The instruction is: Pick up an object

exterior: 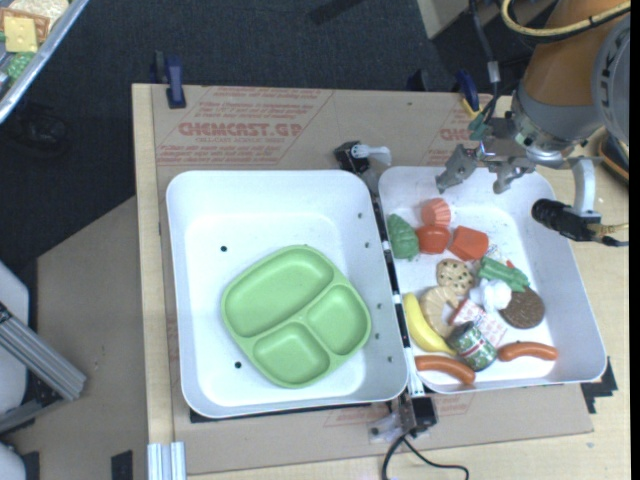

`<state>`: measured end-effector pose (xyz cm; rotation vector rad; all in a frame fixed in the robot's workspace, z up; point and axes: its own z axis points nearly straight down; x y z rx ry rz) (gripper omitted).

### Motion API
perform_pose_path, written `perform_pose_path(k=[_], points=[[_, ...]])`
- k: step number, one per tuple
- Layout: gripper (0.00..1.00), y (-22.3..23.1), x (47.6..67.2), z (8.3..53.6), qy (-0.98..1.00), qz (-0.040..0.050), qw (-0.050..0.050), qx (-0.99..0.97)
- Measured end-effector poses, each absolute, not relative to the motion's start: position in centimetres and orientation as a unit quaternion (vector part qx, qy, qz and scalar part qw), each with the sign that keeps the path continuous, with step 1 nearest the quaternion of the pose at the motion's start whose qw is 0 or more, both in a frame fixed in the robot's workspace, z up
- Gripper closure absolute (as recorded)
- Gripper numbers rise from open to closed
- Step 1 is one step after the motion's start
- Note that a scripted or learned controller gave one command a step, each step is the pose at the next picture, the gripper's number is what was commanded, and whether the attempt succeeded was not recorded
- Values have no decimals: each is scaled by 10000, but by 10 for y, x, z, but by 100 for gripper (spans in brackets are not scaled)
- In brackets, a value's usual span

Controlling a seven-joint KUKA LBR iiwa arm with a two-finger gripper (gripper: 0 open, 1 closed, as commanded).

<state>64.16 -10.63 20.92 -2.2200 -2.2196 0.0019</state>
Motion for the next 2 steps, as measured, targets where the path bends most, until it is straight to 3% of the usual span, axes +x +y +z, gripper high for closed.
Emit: perform_pose_path(k=[1, 2], points=[[0, -92, 654, 78, -7077, 22, 37, -7065], [100, -94, 657, 97, -7073, -6, -13, -7069]])
